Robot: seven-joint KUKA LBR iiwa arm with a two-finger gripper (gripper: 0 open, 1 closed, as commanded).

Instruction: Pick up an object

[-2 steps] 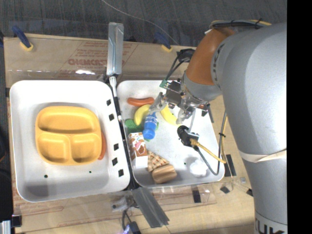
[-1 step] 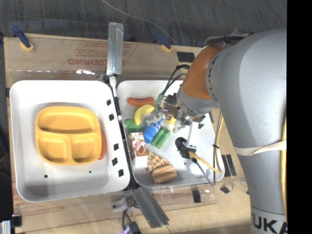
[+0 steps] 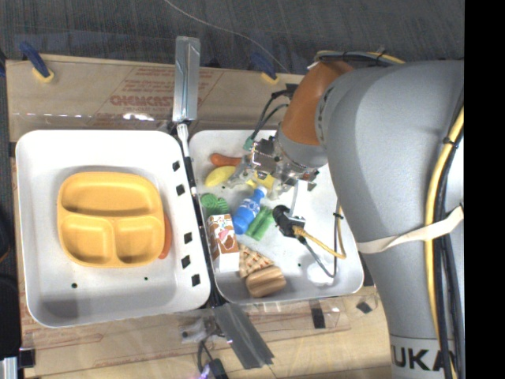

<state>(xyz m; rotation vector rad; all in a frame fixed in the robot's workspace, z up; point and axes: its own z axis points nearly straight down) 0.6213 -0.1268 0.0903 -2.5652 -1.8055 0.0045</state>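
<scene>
Grey arm (image 3: pixel 394 172) looms closest, its gripper (image 3: pixel 264 164) low in the right bin (image 3: pixel 347 279); whether it grasps anything, I cannot tell. Candidate objects crowd at seven o'clock of it: yellow piece (image 3: pixel 217 177), blue bottle (image 3: pixel 248 209). Best to descend squarely over one, clear of neighbours.

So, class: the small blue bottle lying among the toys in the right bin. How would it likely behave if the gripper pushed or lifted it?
The blue bottle lies on its side, so a sideways push would probably roll it. It looks like smooth plastic, so fingers might slip. Its packed neighbours, like the green item, would likely get nudged too.
</scene>
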